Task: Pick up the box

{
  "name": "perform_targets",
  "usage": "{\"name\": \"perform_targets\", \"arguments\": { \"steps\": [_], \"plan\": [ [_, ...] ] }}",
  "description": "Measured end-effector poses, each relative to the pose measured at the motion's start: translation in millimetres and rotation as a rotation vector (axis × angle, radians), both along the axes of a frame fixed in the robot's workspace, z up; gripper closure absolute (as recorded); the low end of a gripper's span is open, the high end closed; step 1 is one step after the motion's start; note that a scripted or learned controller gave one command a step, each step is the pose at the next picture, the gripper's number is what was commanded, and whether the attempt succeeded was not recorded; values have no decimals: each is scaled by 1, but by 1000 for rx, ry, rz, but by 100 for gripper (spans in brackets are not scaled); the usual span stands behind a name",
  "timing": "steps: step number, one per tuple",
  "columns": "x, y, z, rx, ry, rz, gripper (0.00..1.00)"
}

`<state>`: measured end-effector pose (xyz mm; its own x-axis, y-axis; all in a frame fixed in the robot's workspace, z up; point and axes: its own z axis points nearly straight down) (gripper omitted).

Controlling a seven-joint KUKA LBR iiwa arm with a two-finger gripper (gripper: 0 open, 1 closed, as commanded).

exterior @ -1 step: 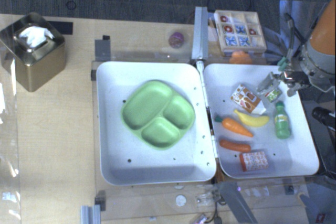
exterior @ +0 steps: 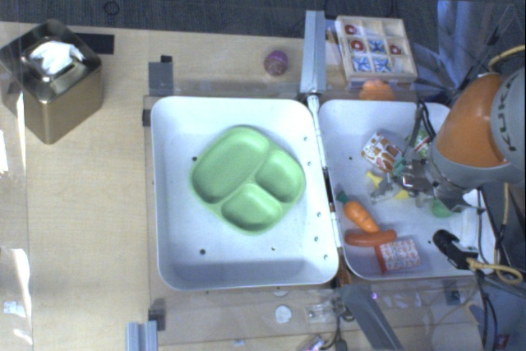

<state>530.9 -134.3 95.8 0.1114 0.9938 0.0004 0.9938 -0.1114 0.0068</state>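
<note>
Box [exterior: 399, 254] below-left of fingers [exterior: 398, 178]

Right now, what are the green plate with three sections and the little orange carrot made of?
The green three-section divided plate in the left white bin looks like moulded plastic: one even colour, rounded edges, a soft matte sheen. The small orange carrot with a green tip in the right white bin is probably toy plastic too, smooth and evenly bright, though it is too small to be sure.

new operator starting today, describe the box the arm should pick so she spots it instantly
Look in the right bin, at its near edge. The box lies there, small, red and white, with flat printed faces, right of the sausage and carrot, which are rounded.
</note>
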Motion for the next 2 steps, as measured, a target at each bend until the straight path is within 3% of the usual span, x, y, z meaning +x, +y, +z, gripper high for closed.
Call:
{"name": "perform_targets", "arguments": {
  "steps": [1, 2],
  "plan": [
    [-37, 8, -5, -5, -15, 67, 0],
    [34, -1, 2, 1, 2, -81, 0]
  ]
}}
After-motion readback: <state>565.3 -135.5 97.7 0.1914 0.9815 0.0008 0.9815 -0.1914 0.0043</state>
